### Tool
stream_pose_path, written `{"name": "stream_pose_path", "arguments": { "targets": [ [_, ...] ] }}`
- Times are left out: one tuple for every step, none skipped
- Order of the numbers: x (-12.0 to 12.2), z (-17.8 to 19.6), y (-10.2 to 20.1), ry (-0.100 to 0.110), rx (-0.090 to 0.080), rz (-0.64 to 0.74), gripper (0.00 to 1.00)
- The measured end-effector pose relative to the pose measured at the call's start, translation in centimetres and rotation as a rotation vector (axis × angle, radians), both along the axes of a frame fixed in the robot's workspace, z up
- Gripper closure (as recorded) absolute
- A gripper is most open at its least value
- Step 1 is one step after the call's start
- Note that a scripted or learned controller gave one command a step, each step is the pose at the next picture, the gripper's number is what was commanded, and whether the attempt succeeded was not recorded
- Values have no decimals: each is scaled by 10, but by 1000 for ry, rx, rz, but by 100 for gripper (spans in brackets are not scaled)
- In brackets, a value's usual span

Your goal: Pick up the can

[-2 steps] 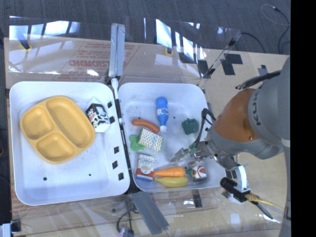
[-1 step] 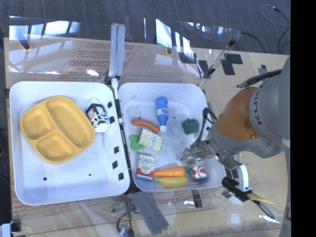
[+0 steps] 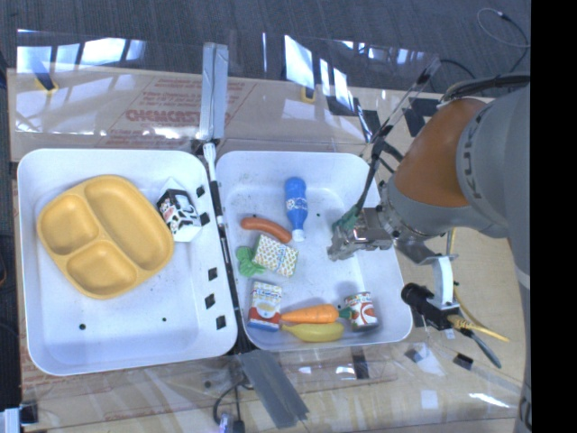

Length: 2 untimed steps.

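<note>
The can [image 3: 361, 311], small with a red and white label, lies near the front right corner of the right bin [image 3: 315, 165]. My gripper [image 3: 347, 239] hovers over the right side of that bin, above and a little behind the can. Nothing shows between its fingers.
Around the can, the right bin holds a banana [image 3: 314, 332], a carrot [image 3: 309, 315], a small carton [image 3: 265, 300], a patterned packet [image 3: 275, 256], a sausage [image 3: 265, 229] and a blue bottle [image 3: 296, 203]. In the left bin [image 3: 54, 332] lie a yellow divided plate [image 3: 103, 234] and a black-and-white carton [image 3: 180, 212].
</note>
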<state>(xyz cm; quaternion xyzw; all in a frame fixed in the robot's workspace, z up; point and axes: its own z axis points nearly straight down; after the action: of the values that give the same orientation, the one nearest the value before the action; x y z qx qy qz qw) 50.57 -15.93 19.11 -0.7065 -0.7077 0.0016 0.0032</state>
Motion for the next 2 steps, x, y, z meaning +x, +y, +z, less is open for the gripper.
{"name": "stream_pose_path", "arguments": {
  "targets": [
    [-30,-103,-11,2,0,-295,100],
    [-29,-102,-8,3,5,-291,0]
  ]
}}
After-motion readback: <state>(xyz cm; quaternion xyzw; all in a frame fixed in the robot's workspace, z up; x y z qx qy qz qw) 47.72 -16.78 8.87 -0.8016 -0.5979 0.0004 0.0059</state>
